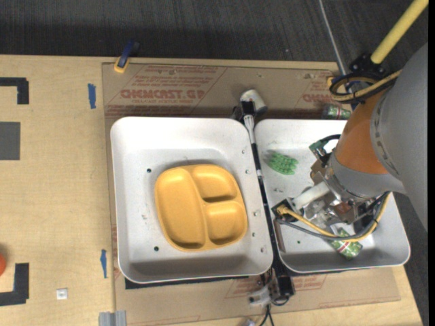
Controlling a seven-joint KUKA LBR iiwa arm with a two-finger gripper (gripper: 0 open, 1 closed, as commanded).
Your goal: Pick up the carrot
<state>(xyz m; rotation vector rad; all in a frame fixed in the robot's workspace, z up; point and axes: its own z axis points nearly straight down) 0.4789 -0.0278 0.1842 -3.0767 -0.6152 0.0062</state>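
The gripper (325, 212) hangs low in the right bin (393, 255); its state cannot be determined. No carrot is identifiable there, so approach direction remains undetermined. The yellow tray (200, 204) occupies the left bin (129, 182).

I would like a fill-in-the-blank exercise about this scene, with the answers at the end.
1. The yellow tray has ___ compartments.
2. The yellow tray lies in the ___ bin of the camera view.
3. The small green object lies in the ___ bin.
4. The arm hangs over the ___ bin.

Answers: three; left; right; right
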